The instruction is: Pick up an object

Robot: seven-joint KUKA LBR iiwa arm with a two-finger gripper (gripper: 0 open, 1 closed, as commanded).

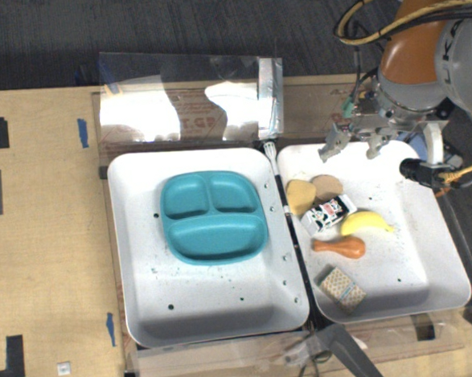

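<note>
My gripper (pixel 352 145) hangs over the back edge of the right bin (pixel 433 242), open, with nothing between its two spread fingers. Below and left of it lies a cluster of objects: a tan bread-like piece (pixel 300 194), a brown rounded piece (pixel 328 187), a black-and-white carton (pixel 327 213), a yellow banana (pixel 366 224), an orange carrot-like piece (pixel 342 248) and a speckled beige block (pixel 341 287) nearer the front.
The left bin (pixel 140 255) holds a teal divided plate (pixel 213 216). A clear plastic sheet (pixel 190 106) stands behind the left bin. Cables (pixel 369 21) loop above the wrist at the top right. Cardboard bench surface lies to the left.
</note>
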